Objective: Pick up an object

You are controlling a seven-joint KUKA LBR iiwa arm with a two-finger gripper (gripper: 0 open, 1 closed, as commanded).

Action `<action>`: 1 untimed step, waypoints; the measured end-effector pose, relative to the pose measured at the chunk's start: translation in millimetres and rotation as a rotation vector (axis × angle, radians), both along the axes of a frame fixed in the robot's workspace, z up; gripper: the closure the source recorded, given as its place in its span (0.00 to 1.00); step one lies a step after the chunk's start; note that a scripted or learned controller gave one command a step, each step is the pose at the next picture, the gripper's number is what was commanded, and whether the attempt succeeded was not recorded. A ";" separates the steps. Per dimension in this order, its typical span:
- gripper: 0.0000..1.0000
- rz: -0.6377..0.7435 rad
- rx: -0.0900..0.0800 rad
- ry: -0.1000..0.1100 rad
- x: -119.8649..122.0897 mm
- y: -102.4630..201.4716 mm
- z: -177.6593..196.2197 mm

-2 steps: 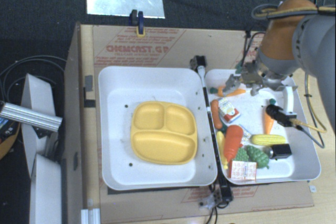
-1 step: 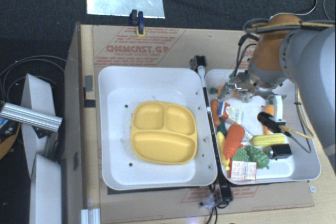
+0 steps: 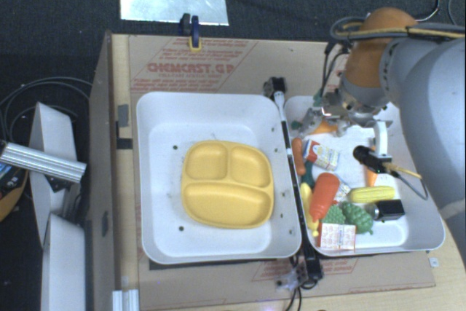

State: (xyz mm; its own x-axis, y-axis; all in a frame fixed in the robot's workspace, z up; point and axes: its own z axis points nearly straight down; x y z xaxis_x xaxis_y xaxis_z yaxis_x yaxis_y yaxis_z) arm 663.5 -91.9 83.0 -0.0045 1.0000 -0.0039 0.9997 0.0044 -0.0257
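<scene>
The right bin (image 3: 419, 229) holds several toy foods. An orange carrot (image 3: 324, 194) lies near its left wall. A yellow corn cob (image 3: 371, 194) lies to the carrot's right, above a green leafy piece (image 3: 355, 216). A red-and-white packet (image 3: 337, 235) lies at the front, and another packet (image 3: 325, 154) sits further back. My gripper (image 3: 325, 118) hangs low over the bin's back left corner, above a small orange piece (image 3: 325, 130). The wrist hides its fingertips.
The left bin (image 3: 164, 229) holds a yellow divided plate (image 3: 226, 182). A black block (image 3: 391, 210) lies in the right bin beside the corn. The arm (image 3: 422, 91) covers the right bin's back right part. A clamp (image 3: 191, 29) stands behind the bins.
</scene>
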 end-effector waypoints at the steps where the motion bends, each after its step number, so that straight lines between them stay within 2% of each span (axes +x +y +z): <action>1: 0.00 -0.004 0.004 -0.026 -93.9 -8.6 1.2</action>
State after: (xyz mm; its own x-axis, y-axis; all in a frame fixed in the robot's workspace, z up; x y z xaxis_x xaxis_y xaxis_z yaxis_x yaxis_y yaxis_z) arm 569.5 -100.5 84.2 -0.0009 1.0000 -0.0002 1.0000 0.0009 0.0003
